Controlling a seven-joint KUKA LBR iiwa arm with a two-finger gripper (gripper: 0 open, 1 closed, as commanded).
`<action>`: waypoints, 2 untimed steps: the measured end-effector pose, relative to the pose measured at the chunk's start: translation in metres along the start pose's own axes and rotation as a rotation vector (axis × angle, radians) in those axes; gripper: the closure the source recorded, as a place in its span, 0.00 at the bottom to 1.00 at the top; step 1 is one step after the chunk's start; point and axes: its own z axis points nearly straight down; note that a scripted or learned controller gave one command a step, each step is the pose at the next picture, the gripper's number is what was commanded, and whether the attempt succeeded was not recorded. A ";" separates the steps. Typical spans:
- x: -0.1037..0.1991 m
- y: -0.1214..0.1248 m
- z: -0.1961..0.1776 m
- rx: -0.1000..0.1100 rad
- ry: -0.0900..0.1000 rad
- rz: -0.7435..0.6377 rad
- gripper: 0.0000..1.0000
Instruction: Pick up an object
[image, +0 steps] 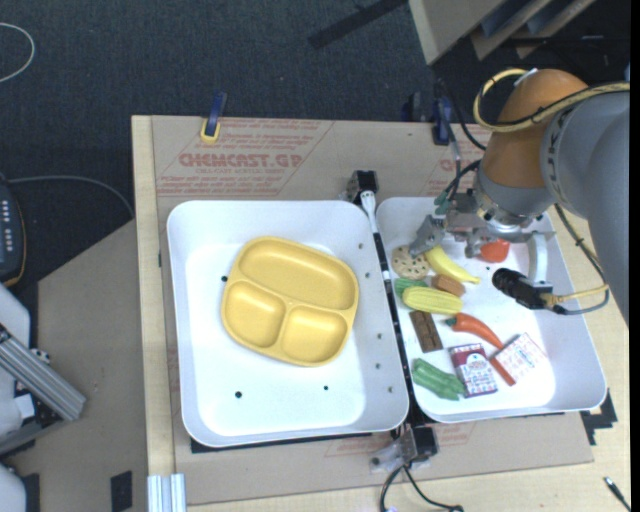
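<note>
A plywood bench (300, 140) carries two white bins on a dark carpeted floor. Nearest me, well left of the claw, sits the yellow divided plate (289, 300). The claw (462, 232) hangs over the right bin (575, 385); whether it is open or closed I cannot tell. The banana (451, 267) lies just below it, touching the cracker (406, 262) and corn (431, 299). That crowding could make it nudge neighbours or slip off.

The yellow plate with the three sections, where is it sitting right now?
The yellow divided plate lies in the left white bin, about in its middle, across the divider from the toy food in the right bin.
</note>
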 end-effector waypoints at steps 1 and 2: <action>0.000 0.001 0.019 -0.007 0.000 0.000 0.00; 0.002 0.004 0.005 -0.017 0.001 -0.001 1.00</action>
